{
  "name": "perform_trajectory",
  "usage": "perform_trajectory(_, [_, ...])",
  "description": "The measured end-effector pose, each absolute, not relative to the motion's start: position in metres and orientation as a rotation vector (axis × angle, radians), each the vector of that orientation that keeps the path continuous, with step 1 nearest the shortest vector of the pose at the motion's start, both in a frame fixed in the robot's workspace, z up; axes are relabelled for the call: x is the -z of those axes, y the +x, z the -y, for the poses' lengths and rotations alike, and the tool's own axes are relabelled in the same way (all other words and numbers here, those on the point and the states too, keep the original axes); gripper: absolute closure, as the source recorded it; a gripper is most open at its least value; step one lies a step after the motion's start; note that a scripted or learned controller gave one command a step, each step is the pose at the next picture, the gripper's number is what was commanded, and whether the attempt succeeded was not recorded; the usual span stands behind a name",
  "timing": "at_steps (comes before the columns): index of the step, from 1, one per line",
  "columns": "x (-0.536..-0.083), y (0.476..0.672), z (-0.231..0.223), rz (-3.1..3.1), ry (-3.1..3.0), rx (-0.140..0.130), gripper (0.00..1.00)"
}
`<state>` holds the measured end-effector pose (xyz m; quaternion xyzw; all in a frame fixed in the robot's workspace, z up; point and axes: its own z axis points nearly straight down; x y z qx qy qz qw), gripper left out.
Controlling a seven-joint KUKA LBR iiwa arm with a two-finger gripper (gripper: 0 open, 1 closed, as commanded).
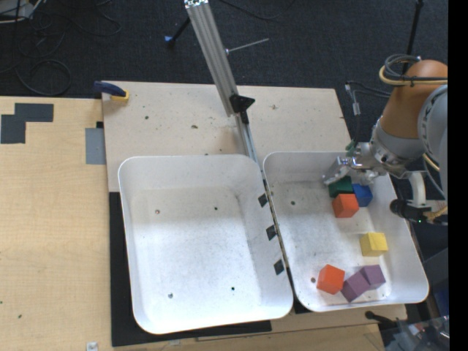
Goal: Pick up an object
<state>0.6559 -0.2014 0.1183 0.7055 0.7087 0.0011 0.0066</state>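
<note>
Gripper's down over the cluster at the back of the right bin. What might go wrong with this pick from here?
1. The gripper sits over a green block, a blue block and an orange block packed tightly together, so it may catch two or push one aside.
2. That cluster lies near the back wall of the right bin, so a nudged block could jam against it.
</note>
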Motion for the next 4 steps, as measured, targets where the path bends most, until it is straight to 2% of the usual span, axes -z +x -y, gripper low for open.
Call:
perform_trajectory(1, [-0.089, 0.656, 0.2, -2.231, 2.215, 0.004, 0.0])
perform_trajectory(2, [-0.1, 0.656, 0.2, -2.235, 2.211, 0.004, 1.0])
perform_trajectory(3, [-0.157, 0.647, 0.201, -2.217, 2.222, -0.003, 1.0])
perform_trajectory(4, [-0.22, 0.65, 0.202, -2.225, 2.214, -0.002, 1.0])
